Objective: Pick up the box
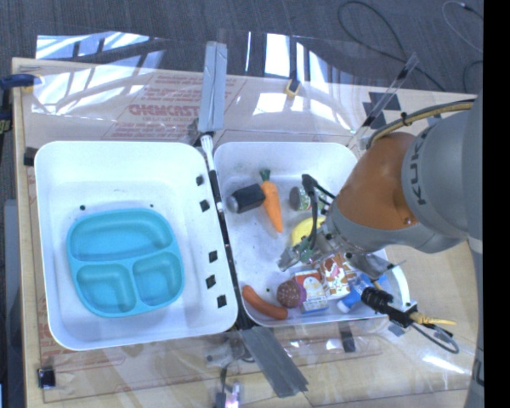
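The grey KUKA arm with its orange band (382, 185) is seen lowered over the right-hand shallow white bin (238, 164), beside which a blue compartment tray (123, 260) is held in the left bin. The two-finger gripper (310, 249) is poised just above the small red-and-white printed carton box (323, 283), which lies at the bin's near edge, immediately below and right of the fingertips, long axis slanted. Whether the fingers are spread or closed cannot be told.

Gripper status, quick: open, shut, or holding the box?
Gripper: down in the right bin just above the box; open or shut cannot be told.
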